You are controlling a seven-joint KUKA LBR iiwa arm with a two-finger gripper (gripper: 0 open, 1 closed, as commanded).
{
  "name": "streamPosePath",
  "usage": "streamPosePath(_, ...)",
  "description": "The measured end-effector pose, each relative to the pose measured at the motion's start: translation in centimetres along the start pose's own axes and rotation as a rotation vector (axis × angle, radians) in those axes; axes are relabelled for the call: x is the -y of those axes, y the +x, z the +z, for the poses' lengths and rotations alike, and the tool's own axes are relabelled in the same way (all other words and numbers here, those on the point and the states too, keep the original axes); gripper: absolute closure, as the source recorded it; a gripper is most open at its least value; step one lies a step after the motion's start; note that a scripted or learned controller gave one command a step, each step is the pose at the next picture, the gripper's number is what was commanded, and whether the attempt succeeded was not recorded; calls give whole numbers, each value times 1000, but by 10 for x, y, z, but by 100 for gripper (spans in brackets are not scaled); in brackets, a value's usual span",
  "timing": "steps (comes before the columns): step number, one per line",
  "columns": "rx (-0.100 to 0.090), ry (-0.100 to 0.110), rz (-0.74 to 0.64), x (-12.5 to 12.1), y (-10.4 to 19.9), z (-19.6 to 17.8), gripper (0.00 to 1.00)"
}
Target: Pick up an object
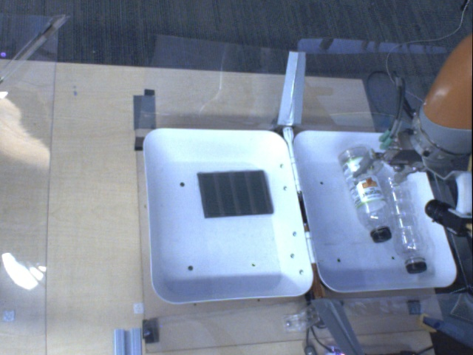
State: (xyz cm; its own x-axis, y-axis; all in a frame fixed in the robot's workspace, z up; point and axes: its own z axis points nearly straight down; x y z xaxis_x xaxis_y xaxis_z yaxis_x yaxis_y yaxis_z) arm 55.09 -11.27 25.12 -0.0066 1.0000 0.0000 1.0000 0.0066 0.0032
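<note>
Two clear plastic bottles with black caps lie side by side in the right bin (325,198). The left bottle (363,191) carries a white and orange label, and its cap points toward the front. The right bottle (405,220) lies a little nearer the front right corner. A dark ribbed rectangular pad (235,193) lies flat in the middle of the left bin (170,220). My gripper (397,152) hangs over the far ends of the two bottles, below the orange band of the arm (452,87).
A metal divider post (290,95) stands behind the gap between the bins. Cables and black arm parts (443,214) crowd the right bin's right rim. A clear panel covers the bench at left.
</note>
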Motion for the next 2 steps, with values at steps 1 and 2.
streamPosePath(1, -1, 2, -99, -38, -57, 115, 0)
streamPosePath(2, -1, -7, -118, -73, -47, 163, 0)
